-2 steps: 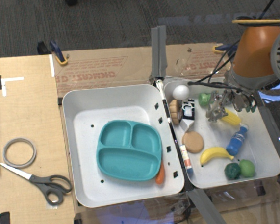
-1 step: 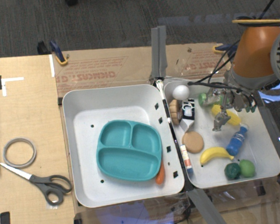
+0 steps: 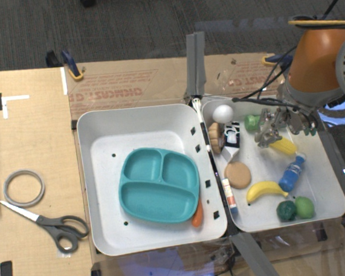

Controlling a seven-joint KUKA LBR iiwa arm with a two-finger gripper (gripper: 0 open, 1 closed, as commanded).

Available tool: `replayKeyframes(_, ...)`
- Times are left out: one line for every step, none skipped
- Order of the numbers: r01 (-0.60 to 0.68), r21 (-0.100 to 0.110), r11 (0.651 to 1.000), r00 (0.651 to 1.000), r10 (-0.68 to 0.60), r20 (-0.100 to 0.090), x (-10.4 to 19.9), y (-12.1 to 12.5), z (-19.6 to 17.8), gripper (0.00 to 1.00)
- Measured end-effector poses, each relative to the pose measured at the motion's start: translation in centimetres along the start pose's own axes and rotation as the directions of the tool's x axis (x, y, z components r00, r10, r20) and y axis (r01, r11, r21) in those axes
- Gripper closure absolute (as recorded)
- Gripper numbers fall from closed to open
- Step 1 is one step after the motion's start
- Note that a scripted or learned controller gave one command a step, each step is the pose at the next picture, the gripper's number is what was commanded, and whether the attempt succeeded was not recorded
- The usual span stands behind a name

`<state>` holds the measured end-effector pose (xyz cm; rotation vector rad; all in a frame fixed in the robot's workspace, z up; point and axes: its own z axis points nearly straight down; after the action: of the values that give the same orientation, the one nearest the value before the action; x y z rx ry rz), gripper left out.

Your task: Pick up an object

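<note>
Claw (image 3: 269,132) low in right bin (image 3: 334,207), grip state unclear | yellow piece (image 3: 283,147) at its 4 o'clock, just beside | likely lining up a grab | banana (image 3: 265,190) at 6.

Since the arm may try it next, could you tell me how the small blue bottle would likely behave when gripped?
The blue bottle lies on its side, so a nudge would probably roll it. It looks small and likely light. Its rounded body may slip between fingers.
</note>
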<state>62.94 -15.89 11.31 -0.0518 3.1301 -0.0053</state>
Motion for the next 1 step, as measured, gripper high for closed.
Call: replayKeyframes(0.000,0.000,1.000,1.000,0.000,0.000,0.00,0.03,0.01,0.00)
